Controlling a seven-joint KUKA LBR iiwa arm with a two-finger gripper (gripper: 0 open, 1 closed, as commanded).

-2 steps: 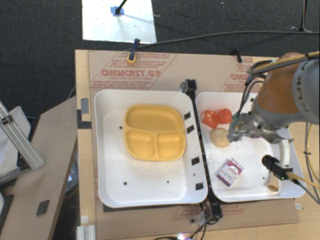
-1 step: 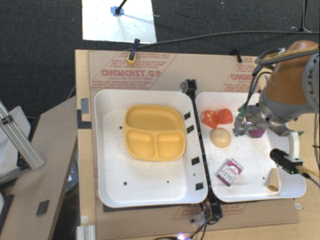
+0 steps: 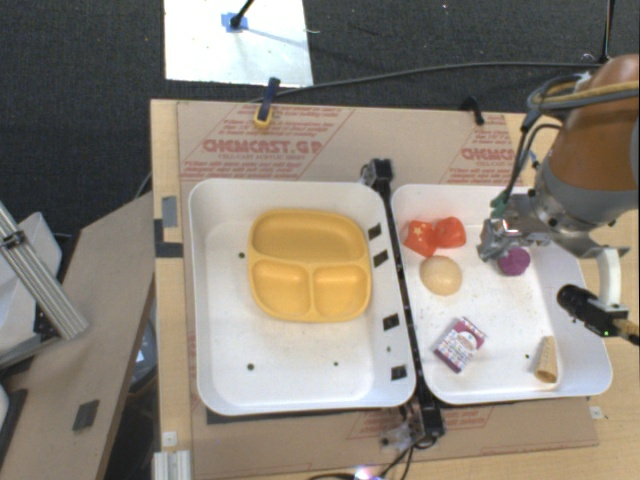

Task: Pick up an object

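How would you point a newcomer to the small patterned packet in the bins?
Look in the right bin, lower middle, below the beige ball. The packet lies flat there, tilted; alone among its neighbours it is rectangular, with a purple and white print.

Yellow tray (image 3: 308,266) in a white bin (image 3: 222,368); red wrapper (image 3: 435,235), beige ball (image 3: 441,275), purple ball (image 3: 514,261), tan cone (image 3: 546,359).

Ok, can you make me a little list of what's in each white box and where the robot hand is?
left bin: yellow divided plate
right bin: red thing, cream ball, purple ball, small patterned packet, tan cone
gripper: over right bin, beside purple ball
holding anything: cannot tell
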